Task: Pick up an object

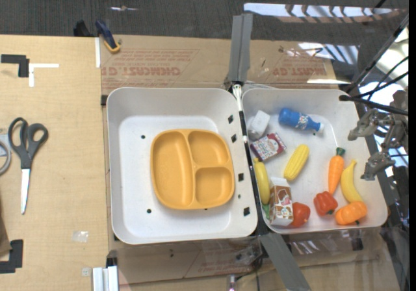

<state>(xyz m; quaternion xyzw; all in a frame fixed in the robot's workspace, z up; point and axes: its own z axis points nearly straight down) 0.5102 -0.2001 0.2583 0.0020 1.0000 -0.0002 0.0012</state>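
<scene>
No object is judged to have been picked up yet: the gripper [370,147], its state not discernible, is seen at the right rim of the right bin [305,96], while the banana [351,181], carrot [335,173] and corn cob [296,162] lie untouched inside that bin.

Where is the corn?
The corn lies near the middle of the right bin, below the blue bottle and right of the red packet, with the carrot further to its right.
</scene>
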